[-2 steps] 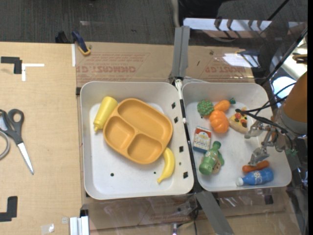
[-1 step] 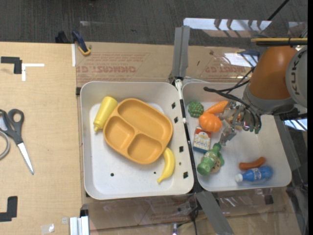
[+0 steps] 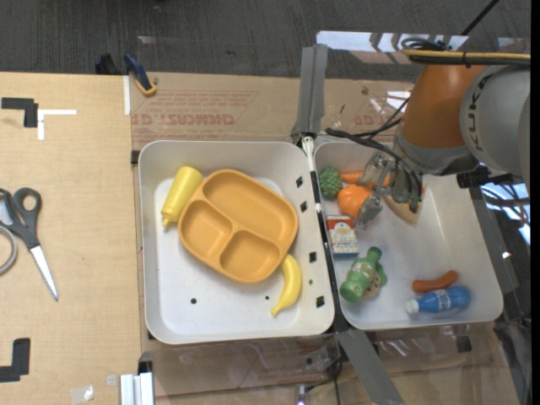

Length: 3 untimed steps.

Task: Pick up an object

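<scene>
My gripper is down in the right bin, near its back left part. It hangs right beside an orange carrot-like toy and seems to touch its right side. A green leafy toy lies just left of that. A tan wedge peeks out from under the gripper's right side. Nothing can be seen held. Further forward lie a small red and white carton, a green bottle, a red sausage and a blue bottle.
The left bin holds a yellow divided plate, a yellow squeeze bottle and a banana. The bins' shared wall runs close to the gripper's left. Scissors lie on the bench at far left.
</scene>
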{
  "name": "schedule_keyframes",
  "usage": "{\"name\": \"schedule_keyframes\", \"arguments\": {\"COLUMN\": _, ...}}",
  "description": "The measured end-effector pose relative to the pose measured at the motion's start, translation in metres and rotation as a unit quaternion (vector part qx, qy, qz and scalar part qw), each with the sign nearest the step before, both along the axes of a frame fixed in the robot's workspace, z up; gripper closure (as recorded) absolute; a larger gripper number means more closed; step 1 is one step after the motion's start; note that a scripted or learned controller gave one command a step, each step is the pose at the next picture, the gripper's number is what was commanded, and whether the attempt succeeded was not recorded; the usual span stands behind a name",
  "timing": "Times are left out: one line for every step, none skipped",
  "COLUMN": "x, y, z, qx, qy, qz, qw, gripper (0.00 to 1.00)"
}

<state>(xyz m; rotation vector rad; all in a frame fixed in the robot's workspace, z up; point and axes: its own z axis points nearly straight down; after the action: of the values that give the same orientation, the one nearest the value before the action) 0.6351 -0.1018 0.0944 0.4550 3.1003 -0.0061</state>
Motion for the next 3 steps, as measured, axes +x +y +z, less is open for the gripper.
{"name": "schedule_keyframes", "arguments": {"x": -0.010, "y": -0.002, "z": 0.001, "qx": -0.0043, "qy": -0.001, "qz": -0.099, "qw": 0.9951, "gripper": 0.00}}
{"name": "schedule_keyframes", "arguments": {"x": -0.005, "y": 0.007, "z": -0.001, "qx": 0.0023, "qy": 0.001, "qz": -0.148, "qw": 0.9890, "gripper": 0.00}}
{"name": "schedule_keyframes", "arguments": {"x": -0.019, "y": 0.005, "z": -0.002, "qx": 0.0030, "qy": 0.003, "qz": -0.215, "qw": 0.9766, "gripper": 0.00}}
